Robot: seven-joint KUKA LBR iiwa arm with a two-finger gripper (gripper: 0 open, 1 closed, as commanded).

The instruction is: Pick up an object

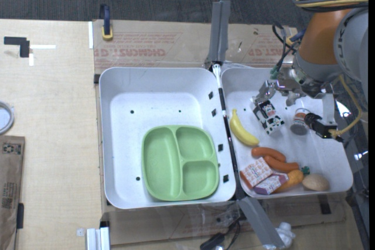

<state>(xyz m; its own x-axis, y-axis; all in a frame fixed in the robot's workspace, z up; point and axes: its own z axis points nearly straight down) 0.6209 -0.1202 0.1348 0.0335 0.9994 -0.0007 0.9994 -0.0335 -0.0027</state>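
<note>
The grey arm (334,26) reached in from the right, its orange band above the wrist. The gripper (268,115) hung low, pointing down and leftward.

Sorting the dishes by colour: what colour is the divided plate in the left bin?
Light green, plain, seen clearly in the camera view: divided plate.

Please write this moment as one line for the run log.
gripper: above right bin, fingers unclear | banana, sausages, packet lying in bin | green plate: left bin
</note>
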